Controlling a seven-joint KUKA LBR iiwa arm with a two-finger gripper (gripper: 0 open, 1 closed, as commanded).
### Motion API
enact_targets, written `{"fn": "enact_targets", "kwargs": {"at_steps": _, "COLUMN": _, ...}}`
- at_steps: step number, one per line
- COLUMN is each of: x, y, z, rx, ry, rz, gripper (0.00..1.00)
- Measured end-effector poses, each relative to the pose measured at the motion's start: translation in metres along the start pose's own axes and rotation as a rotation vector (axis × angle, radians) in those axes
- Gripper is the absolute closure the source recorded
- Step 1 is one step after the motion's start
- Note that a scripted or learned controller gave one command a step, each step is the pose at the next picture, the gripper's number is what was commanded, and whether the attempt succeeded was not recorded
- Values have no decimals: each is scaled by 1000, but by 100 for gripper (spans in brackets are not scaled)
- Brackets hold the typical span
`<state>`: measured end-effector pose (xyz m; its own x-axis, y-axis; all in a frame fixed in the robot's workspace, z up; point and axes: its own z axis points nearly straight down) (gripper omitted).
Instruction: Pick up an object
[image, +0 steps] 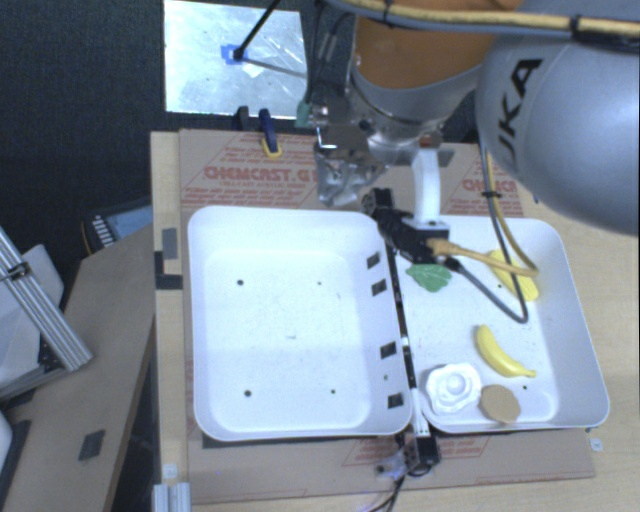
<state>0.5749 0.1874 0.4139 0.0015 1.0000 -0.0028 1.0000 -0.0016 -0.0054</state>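
Arm (520, 90): grey KUKA body with an orange band, entering from the right and filling the upper right of the camera view, wrist over the far edge of the bins.

Bench board (250, 165): brown sheet printed with red lettering, under both bins.

Left bin (215, 330): shallow white tray, a few small dark dots on its floor.

Right bin (580, 390): shallow white tray touching the left bin along a dark clipped seam; holds all the loose items.

Gripper (342, 185): metallic assembly below the wrist, above the far rim of the left bin near the seam. Its jaw state cannot be read from this angle, and nothing is seen held in it.

Cable (490, 295): dark lead with a yellow strand beside it, running from a black fitting near the seam across the right bin's floor.

Banana (502, 353): yellow toy fruit, lying flat, mid-bin toward the near side.

Second yellow piece (522, 280): partly under the cable, near the far right; kind unclear.

Fried egg (452, 388): white toy with a raised centre, near corner by the seam.

Brown disc (500, 403): round and flat, cookie-like, touching or just beside the egg.

Green leaf piece (432, 276): small, flat, close to the seam, just beside the black fitting.

Task status, judged: no pick made yet. All candidates rest on the right bin's floor, well apart from the gripper. Choosing one, descending, closing and lifting all remain.
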Motion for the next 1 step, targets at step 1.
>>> {"fn": "enact_targets", "kwargs": {"at_steps": 1, "x": 50, "y": 73, "z": 61, "rx": -5, "ry": 3, "rz": -8, "gripper": 100}}
